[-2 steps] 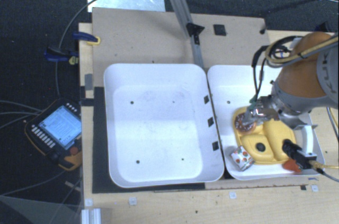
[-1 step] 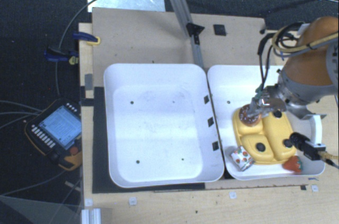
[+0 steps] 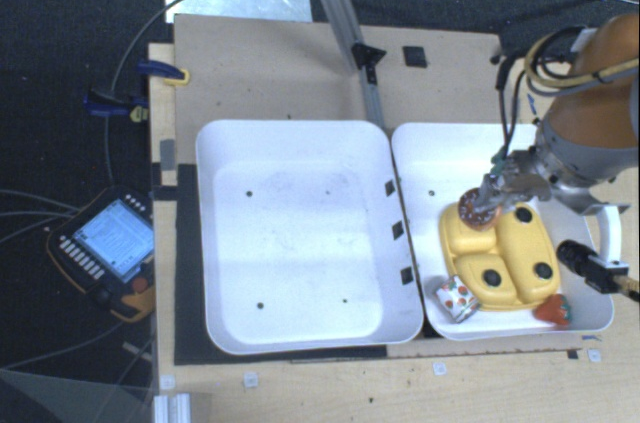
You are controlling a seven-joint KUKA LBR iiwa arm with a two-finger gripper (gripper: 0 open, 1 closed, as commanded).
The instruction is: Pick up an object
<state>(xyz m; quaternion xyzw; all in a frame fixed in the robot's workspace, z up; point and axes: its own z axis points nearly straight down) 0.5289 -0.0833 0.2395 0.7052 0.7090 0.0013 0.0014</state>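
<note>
The right bin (image 3: 430,171) holds several objects. A large yellow plastic piece with black dots (image 3: 505,256) lies in its near half. At the yellow piece's upper left corner sits a small round reddish-brown object (image 3: 473,208). My gripper (image 3: 497,194) reaches down from the right and hangs right over that round object, touching or nearly touching it. A small white patterned cube (image 3: 455,298) lies at the yellow piece's lower left. A red-orange item (image 3: 552,311) rests in the bin's near right corner.
The left bin (image 3: 290,236) stands beside the right one, joined by a shared wall with black clips (image 3: 398,231). A metal pole (image 3: 340,1) slants over the back of the bench. A handheld pendant (image 3: 105,246) lies on the floor at the left.
</note>
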